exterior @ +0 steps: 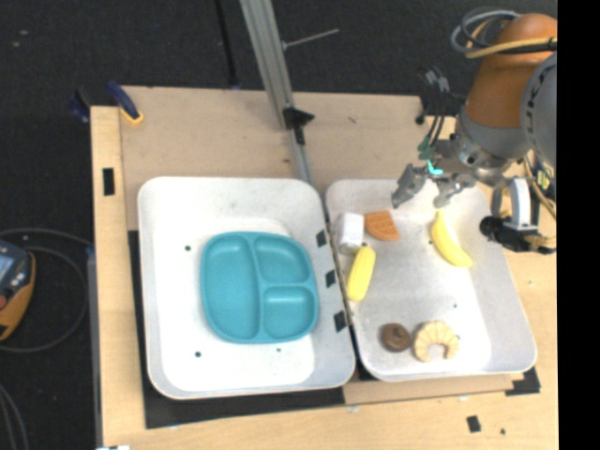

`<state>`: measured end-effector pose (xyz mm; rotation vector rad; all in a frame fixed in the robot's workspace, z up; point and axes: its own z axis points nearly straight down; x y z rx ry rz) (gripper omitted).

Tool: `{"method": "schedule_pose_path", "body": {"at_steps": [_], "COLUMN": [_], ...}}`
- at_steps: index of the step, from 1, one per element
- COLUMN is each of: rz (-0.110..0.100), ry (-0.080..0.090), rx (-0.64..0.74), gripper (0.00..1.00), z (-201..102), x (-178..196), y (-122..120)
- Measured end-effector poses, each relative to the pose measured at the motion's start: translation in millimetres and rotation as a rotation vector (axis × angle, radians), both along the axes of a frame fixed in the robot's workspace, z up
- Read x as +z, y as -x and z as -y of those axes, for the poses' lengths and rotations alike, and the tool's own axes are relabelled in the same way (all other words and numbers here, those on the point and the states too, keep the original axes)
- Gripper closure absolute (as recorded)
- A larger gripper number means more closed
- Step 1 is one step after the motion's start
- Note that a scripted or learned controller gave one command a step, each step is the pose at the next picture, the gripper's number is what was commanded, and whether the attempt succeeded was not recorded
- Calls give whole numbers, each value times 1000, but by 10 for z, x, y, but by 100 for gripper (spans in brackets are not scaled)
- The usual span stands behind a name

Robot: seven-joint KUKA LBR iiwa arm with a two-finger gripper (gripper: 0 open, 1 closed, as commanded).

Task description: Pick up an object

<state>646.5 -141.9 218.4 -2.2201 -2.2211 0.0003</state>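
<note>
My gripper (428,188) hangs over the far edge of the right bin (487,336), its two grey fingers spread open with nothing between them. Just below and right of it lies a yellow banana (451,240). An orange wedge-shaped piece (381,225) rests to the gripper's lower left, next to a white cylinder (351,232). A yellow corn cob (360,272) lies along the bin's left wall. A brown doughnut (395,337) and a tan croissant (437,340) sit near the front.
The left bin (169,345) holds a teal divided plate (259,285). A slanted aluminium post (272,59) rises behind the bins. The arm's orange band (506,64) is above the right bin's far corner.
</note>
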Motion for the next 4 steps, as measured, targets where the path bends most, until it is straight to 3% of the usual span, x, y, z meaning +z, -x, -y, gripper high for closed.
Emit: {"method": "schedule_pose_path", "body": {"at_steps": [1,3,4], "rz": [3,-2,1], "ry": [0,2,3], "rx": [0,-1,-3], "gripper": [0,0,0], "z": [0,141,151], "x": [14,-1029,-1175], "y": [-7,125,121]}}
